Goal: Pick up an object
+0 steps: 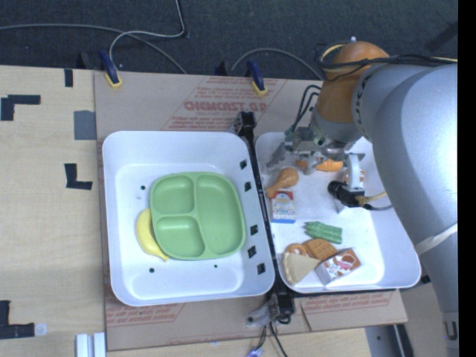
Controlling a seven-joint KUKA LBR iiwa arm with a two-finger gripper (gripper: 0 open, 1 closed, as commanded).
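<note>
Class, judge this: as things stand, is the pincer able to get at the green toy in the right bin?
Probably yes. The green toy lies uncovered with bare floor around it; the pincer hovers over the same bin.

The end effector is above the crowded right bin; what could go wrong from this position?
1. The end effector hangs near the bin's back wall, with a drumstick toy and an orange piece close together; it may catch both or neither.
2. The divider between the bins is close, so a descent might strike it.
</note>
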